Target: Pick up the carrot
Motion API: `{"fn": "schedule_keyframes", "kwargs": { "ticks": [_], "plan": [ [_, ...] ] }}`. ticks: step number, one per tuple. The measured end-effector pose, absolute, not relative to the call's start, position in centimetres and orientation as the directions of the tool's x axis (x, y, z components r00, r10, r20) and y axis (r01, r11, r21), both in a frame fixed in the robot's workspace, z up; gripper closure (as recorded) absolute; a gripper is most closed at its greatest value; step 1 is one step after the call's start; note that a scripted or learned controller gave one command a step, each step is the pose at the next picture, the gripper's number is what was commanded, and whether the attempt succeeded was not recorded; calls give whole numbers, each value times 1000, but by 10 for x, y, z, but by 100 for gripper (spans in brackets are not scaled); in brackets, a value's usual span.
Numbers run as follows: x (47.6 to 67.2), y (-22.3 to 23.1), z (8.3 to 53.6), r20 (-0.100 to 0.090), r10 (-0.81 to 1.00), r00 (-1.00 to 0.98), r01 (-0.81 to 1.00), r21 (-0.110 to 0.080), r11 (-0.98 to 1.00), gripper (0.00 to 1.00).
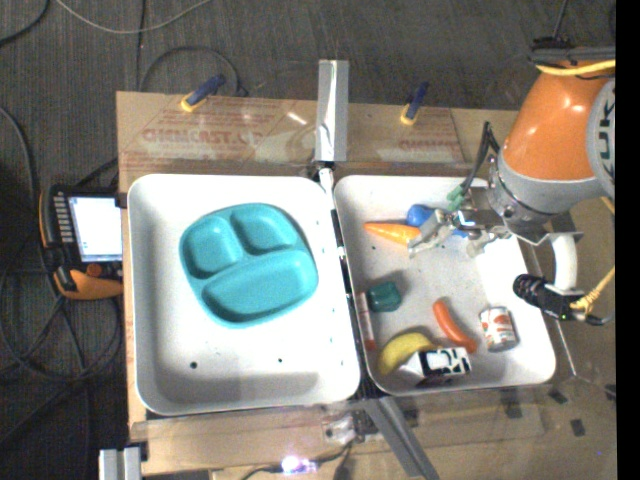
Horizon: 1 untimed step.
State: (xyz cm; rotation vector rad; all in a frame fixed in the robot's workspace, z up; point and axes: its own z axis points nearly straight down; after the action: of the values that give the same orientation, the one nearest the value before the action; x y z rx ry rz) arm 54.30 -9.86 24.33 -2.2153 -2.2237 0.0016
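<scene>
The carrot [390,233], orange with a green tip, lies flat in the upper left of the right bin [540,368], pointing left. My gripper [447,243] hangs low over the bin just right of the carrot. It is open, its left finger [428,238] is near the carrot's green end, and nothing is between the fingers. The arm's orange band [560,118] stands above the bin's upper right corner.
A blue object [419,213] lies beside the carrot, partly under the wrist. The right bin also holds a teal block [382,295], a red-orange sausage shape [450,320], a small can [497,328], a banana [402,350] and a black-and-white toy [445,363]. A teal divided plate [250,263] sits in the left bin [160,368].
</scene>
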Motion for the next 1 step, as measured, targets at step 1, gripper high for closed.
{"fn": "schedule_keyframes", "kwargs": {
  "ticks": [1],
  "plan": [
    [566, -89, 183, 0, 998, -62, 998, -3, 62, 0]
  ]
}}
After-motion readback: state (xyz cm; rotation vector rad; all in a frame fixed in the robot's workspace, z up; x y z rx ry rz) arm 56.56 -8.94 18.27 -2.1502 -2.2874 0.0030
